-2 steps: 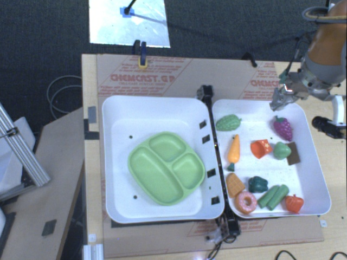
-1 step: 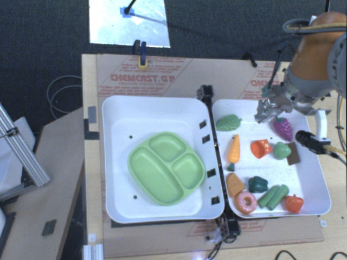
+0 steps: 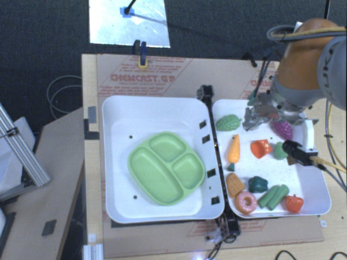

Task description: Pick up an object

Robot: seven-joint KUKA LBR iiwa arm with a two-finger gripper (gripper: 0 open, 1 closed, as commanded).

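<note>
Toy food: lying scattered in the right white shallow plastic bin (image 3: 320, 196), nothing lifted out of it.
Green leafy plastic toy vegetable (image 3: 228, 122): sitting near the right bin's far left corner, just beside the gripper.
Orange plastic toy carrot (image 3: 233, 148): lying along the right bin's left edge, tip pointing toward the far edge.
Red plastic toy pepper piece (image 3: 260, 148): resting mid-bin, beside a small green round toy (image 3: 279, 150).
Purple plastic toy grape bunch (image 3: 282, 129): lying toward the far edge, partly under the arm.
Tan waffle-textured toy piece (image 3: 235, 184): sitting near the left edge, toward the near side.
Pink-frosted toy doughnut (image 3: 246, 202): resting at the near left corner.
Dark green plastic toy broccoli (image 3: 258, 184): sitting just beyond the doughnut.
Green plastic toy pea pod (image 3: 274, 195): lying aslant by the near edge.
Red plastic toy tomato (image 3: 294, 203): sitting by the near edge, toward the right corner.
Grey two-finger gripper (image 3: 251, 122): hovering low over the far part of the right bin (whether clenched or released, I cannot tell).
Grey arm with orange band (image 3: 306, 58): reaching in over the right bin's far right corner.
Light green three-compartment plastic tray (image 3: 166, 168): lying in the middle of the left white shallow plastic bin (image 3: 122, 118).
Brown cardboard sheet (image 3: 146, 75): lying under both bins.
</note>
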